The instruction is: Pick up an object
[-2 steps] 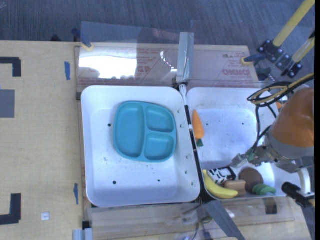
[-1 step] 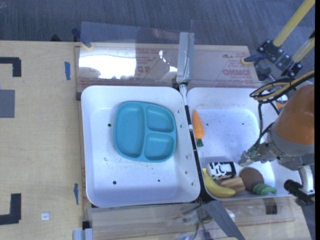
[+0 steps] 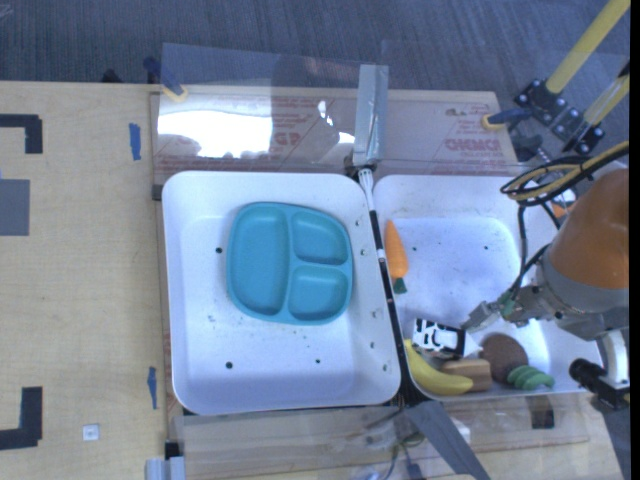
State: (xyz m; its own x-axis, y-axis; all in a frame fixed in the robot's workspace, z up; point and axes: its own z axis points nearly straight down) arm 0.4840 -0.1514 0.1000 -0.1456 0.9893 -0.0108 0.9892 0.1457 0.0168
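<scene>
Looking down from the camera above the surface, I see two white bins side by side: the left bin (image 3: 190,268) has a teal divided plate (image 3: 289,262) in it, and the right bin (image 3: 450,238) holds the pickable clutter. A carrot (image 3: 396,253) lies along that bin's left wall, well apart from a cluster at the near edge: a banana (image 3: 432,372), a black-and-white item (image 3: 437,337), a wooden block (image 3: 470,369), a brown ball (image 3: 504,351) and a green piece (image 3: 528,376). The arm (image 3: 595,248) reaches in from the right, and its end effector (image 3: 490,313) hangs just above the cluster, near the brown ball; I cannot tell whether it is released or clenched, and nothing visibly sits in it. To do this well, I'd judge it should drop straight onto one item, since the cluster is crowded and neighbours touch.
</scene>
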